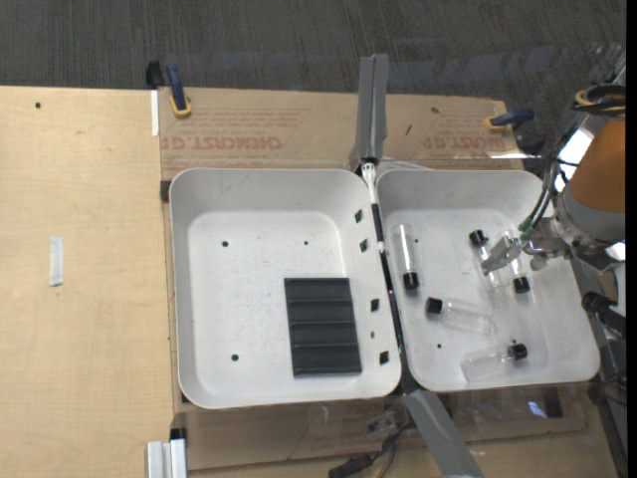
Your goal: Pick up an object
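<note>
Claw [510,250] over right bin [438,192]; clear black-capped vials [406,257] scattered inside.

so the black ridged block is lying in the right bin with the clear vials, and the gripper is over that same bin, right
Not quite. The camera view shows the black ridged block lying alone in the left bin. The clear vials do lie in the right bin, and the gripper is over that right bin.
</note>
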